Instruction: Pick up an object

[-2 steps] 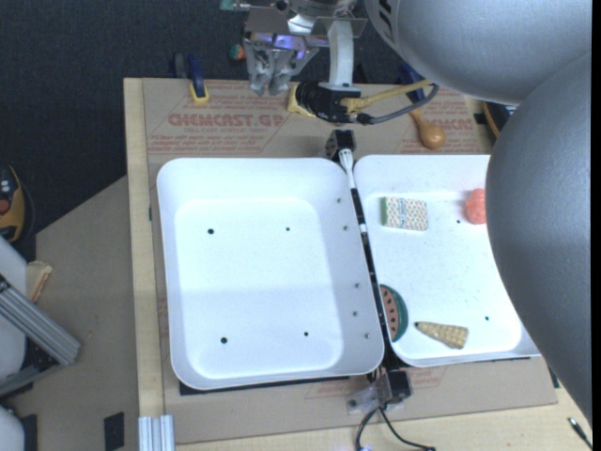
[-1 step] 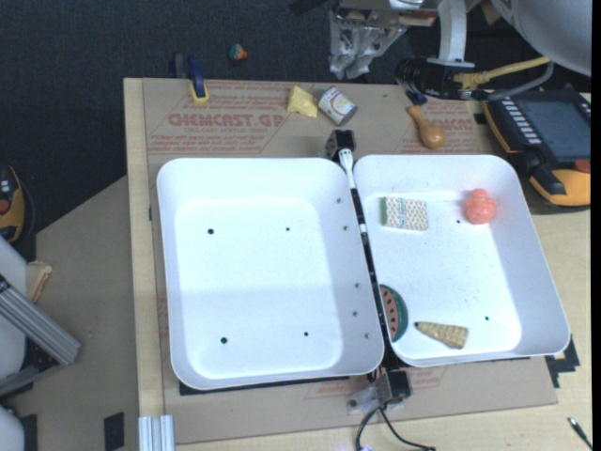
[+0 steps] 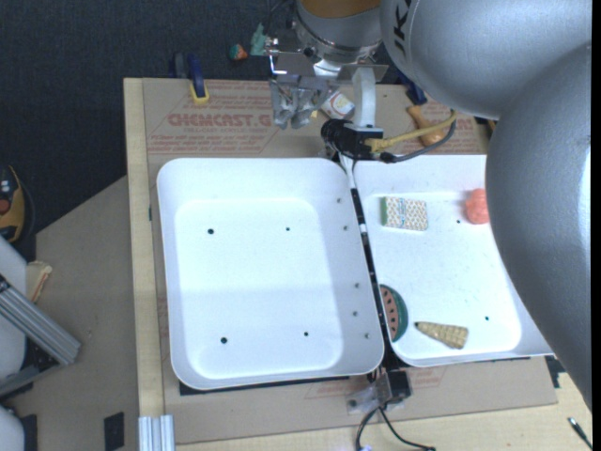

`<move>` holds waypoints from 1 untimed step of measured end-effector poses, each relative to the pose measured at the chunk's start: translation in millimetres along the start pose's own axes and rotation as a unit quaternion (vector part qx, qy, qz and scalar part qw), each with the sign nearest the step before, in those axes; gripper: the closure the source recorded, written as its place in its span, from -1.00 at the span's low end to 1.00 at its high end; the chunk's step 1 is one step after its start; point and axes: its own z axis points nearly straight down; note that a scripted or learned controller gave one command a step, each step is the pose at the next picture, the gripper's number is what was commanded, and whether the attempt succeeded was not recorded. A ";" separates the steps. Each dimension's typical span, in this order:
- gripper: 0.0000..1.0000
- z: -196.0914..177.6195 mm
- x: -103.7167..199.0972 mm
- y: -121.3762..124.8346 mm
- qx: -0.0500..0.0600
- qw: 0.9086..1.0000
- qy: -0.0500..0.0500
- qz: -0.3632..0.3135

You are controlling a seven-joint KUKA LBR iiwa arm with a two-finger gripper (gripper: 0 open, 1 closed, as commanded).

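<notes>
My gripper (image 3: 297, 109) hangs over the cardboard at the back of the bench, just beyond the far edge of the left bin (image 3: 169, 205). I see nothing held in it. All the loose things lie in the right bin (image 3: 441, 172). A small square pad with coloured dots (image 3: 405, 213) lies near that bin's back left. A pink-orange lump (image 3: 476, 207) shows next to the arm's grey body. At the front, a watermelon slice (image 3: 392, 313) rests against the left wall and a tan cone (image 3: 442, 334) lies beside it.
The large grey arm (image 3: 526, 111) covers the right side of the right bin. A blue and yellow clamp (image 3: 197, 81) grips the board's back edge at the left. Metal framing (image 3: 33, 322) stands off the bench at the left.
</notes>
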 end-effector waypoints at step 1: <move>1.00 -130.6 -75.1 -12.8 -0.015 1.000 0.000 0.005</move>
